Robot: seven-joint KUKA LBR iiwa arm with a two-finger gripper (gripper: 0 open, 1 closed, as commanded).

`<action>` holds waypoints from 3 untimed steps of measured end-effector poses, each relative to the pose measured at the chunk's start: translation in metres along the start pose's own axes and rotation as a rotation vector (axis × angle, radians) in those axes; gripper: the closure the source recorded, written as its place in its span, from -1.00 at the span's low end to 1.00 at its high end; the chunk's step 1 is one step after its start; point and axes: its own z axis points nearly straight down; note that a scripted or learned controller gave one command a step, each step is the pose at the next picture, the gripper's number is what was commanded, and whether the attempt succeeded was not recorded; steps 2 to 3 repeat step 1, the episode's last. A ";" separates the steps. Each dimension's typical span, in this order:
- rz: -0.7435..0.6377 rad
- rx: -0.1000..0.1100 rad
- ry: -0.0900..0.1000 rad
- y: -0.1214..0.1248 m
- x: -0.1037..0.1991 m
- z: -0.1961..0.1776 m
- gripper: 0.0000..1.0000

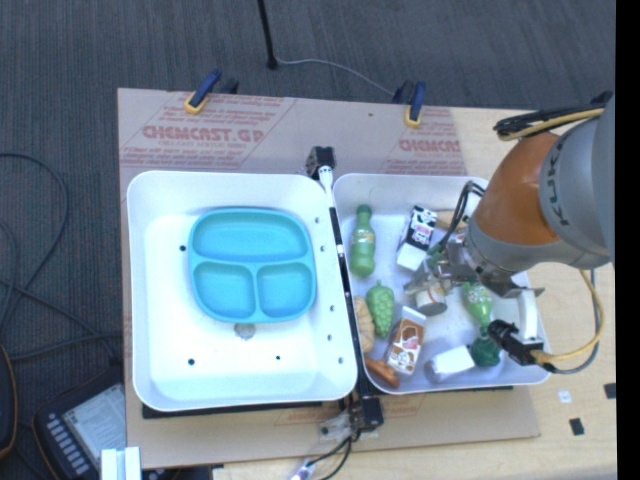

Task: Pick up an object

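My gripper (436,286) hangs low over the middle of the right bin (345,268), under the orange-banded wrist. Around it lie several small toys. A green bottle (361,240) rests along the bin's left side. A black-and-white carton (421,229) sits just up and left of the gripper. A bumpy green fruit (381,307) and a brown-orange carton (405,343) lie below and to its left. A light green item (477,304) and a dark green one (486,351) lie to its right. A white block (452,360) sits at the front.
The left bin (160,368) holds a blue three-compartment plate (252,264) and a small grey item (244,330) in front of it. An orange sausage-like toy (380,372) lies in the right bin's front left corner. Clamps (204,90) hold the cardboard base.
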 end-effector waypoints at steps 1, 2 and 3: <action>-0.003 0.016 0.006 -0.055 0.094 -0.086 1.00; -0.003 0.016 0.006 -0.055 0.094 -0.086 1.00; -0.003 0.016 0.006 -0.055 0.094 -0.086 1.00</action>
